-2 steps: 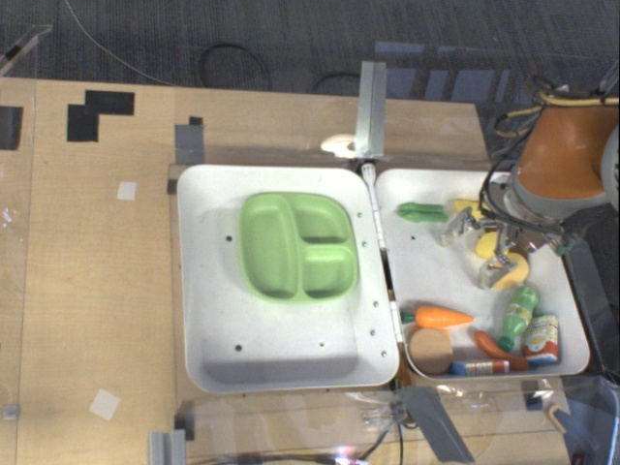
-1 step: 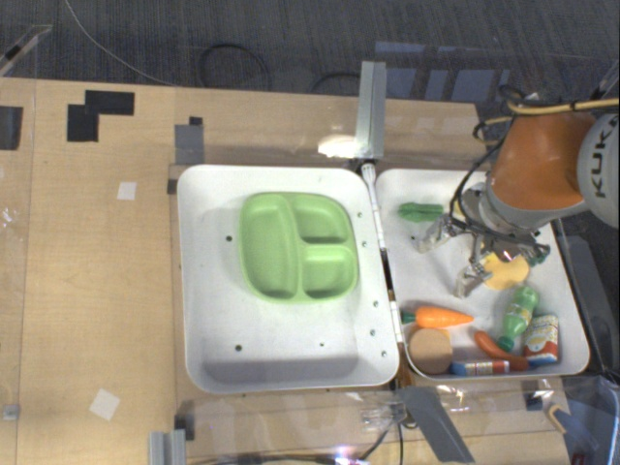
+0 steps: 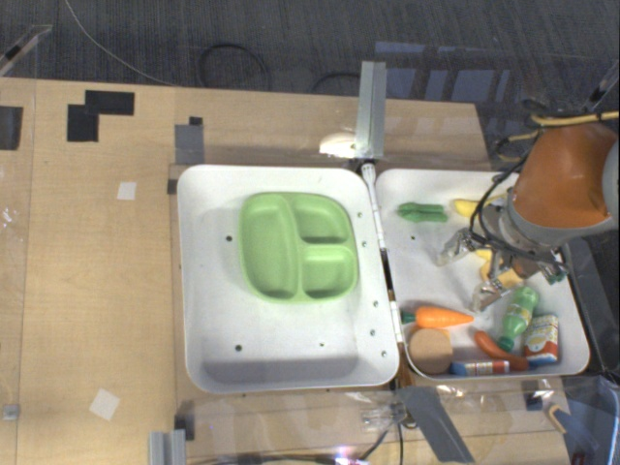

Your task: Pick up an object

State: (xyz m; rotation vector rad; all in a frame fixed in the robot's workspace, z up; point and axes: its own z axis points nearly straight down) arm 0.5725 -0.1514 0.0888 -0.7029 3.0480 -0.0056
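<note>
The claw (image 3: pixel 489 264) hangs low in the right bin (image 3: pixel 426 235), its 2 metal fingers spread apart with nothing visible between them. The nearest candidate, a green bottle (image 3: pixel 517 316), lies just below and to its right, long axis slanting up toward the claw. An orange carrot (image 3: pixel 441 316) lies lower left, crosswise. The arm (image 3: pixel 567 177) reaches in from the right, wrist pointing down over the bin's middle.
</note>
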